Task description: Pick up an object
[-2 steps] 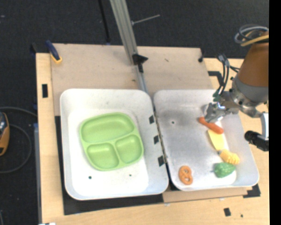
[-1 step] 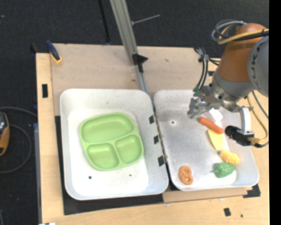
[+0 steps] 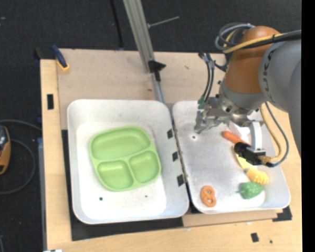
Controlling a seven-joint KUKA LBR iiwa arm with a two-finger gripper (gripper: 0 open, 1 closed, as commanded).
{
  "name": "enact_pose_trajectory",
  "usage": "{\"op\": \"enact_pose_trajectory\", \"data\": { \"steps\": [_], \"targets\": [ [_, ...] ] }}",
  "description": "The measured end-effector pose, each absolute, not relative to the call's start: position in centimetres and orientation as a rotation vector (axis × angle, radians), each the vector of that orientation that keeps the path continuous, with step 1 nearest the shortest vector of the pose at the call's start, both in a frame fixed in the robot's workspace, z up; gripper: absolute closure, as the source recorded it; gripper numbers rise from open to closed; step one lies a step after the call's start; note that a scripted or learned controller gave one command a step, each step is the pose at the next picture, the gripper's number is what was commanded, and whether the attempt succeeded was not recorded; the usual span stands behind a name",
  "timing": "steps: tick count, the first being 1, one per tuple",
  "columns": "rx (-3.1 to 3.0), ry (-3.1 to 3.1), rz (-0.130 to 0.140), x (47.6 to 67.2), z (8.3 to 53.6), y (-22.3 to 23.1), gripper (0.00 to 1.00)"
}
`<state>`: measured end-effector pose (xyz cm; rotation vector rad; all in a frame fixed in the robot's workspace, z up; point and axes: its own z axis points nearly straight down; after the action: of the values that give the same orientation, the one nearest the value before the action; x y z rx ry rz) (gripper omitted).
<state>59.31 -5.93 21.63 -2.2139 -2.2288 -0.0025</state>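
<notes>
Two shallow white bins sit side by side: the left bin (image 3: 79,203) holds a light-green three-compartment plastic tray (image 3: 125,157). In the right bin (image 3: 215,161), the gripper (image 3: 199,126) hangs at eleven o'clock, nothing between its fingers; whether it is released or clenched I cannot tell. An orange carrot-like piece (image 3: 231,137) lies at two o'clock, a yellow corn piece (image 3: 255,175) and green leafy toy (image 3: 250,189) at four, an orange pretzel-shaped toy (image 3: 208,195) at six.

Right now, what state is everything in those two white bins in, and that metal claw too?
Green three-compartment plastic tray: lying flat in the left bin.
Orange pretzel-shaped toy: flat, right bin.
Green leafy toy: at the near edge.
Yellow corn toy: beside it.
Orange carrot toy: under the arm.
Gripper: above the bin floor, holding nothing visible.
</notes>
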Motion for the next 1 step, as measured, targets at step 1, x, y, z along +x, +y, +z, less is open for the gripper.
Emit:
{"op": "enact_pose_trajectory", "data": {
  "steps": [1],
  "targets": [
    [-2.214, -2.231, -0.005, 59.9, 23.32, -0.55, 1.0]
  ]
}}
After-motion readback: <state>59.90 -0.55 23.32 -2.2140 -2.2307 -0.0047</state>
